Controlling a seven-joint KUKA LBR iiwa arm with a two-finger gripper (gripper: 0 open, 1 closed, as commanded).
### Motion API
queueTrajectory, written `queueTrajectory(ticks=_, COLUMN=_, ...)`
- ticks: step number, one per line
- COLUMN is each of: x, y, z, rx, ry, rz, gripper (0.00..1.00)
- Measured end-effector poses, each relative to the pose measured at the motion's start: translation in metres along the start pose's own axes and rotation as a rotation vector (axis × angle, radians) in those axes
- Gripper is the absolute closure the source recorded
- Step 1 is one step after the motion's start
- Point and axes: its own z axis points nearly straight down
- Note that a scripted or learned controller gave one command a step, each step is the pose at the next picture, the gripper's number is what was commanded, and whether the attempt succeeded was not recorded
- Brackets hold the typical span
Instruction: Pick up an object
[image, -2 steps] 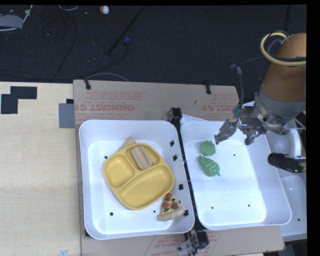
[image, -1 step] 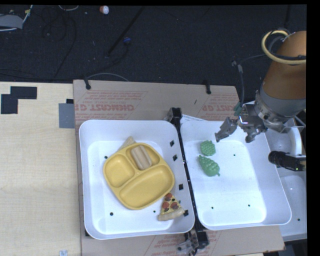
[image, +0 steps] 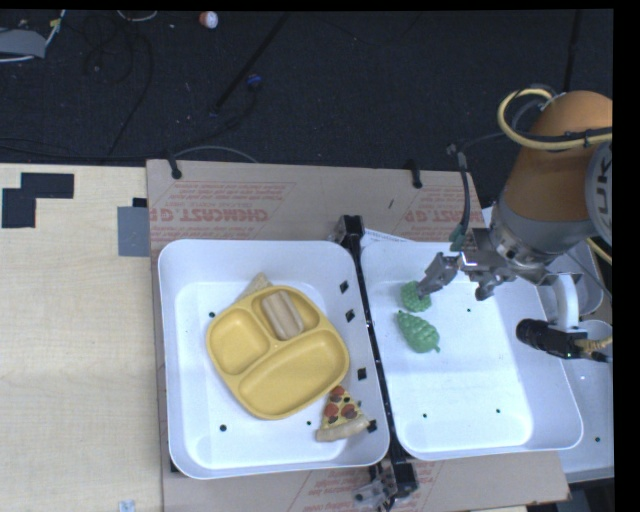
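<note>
Green toys sit in the right bin (image: 500, 420): one (image: 417, 332) near its middle-left, another (image: 414, 296) just beyond, touching a fingertip of the tool (image: 462, 280), whose fingers are spread wide and hold nothing. The left bin (image: 190, 300) carries a yellow plate (image: 275, 355) with a toy pizza slice (image: 342, 415) beside it.

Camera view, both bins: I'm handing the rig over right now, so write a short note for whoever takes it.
Tool: over the right bin, fingers spread, nothing between them; one finger is right by the upper green toy.
Second green toy: just below the first, same bin.
Left bin: yellow divided tray with a tan piece in its upper compartment; toy pizza slice beside the tray.
Done: no pick yet.
Left: close on one object and lift it.
</note>
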Motion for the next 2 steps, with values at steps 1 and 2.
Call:
queueTrajectory(ticks=1, x=0.003, y=-0.003, z=0.044, rx=0.000, ry=0.000, rz=0.001, gripper=0.00)
queueTrajectory(ticks=2, x=0.007, y=-0.003, z=0.109, rx=0.002, ry=0.001, rz=0.001, gripper=0.00)
